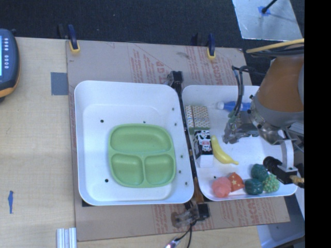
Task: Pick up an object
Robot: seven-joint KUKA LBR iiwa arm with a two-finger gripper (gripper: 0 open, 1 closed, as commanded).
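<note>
My gripper (pixel 234 134) hangs low over the middle of the right bin (pixel 243 94), under the grey arm with its orange band (pixel 282 81). A yellow banana (pixel 224 154) lies just below and left of it, apart from it as far as I can see. A black-and-white patterned box (pixel 203 141) and a white block (pixel 206 160) sit left of the banana. A checkered box (pixel 197 116) lies at the bin's left wall. Along the front edge lie a pink-red fruit (pixel 221 187), a red piece (pixel 236 181) and dark green pieces (pixel 257 179).
The left bin (pixel 93 138) holds a green divided plate (pixel 140 154). A white bottle with a blue cap (pixel 228 106) lies behind the gripper, partly hidden by cables. A black clamp (pixel 177 78) sits between the bins' far corners. A blue-and-orange device (pixel 7 61) rests at the bench's far left.
</note>
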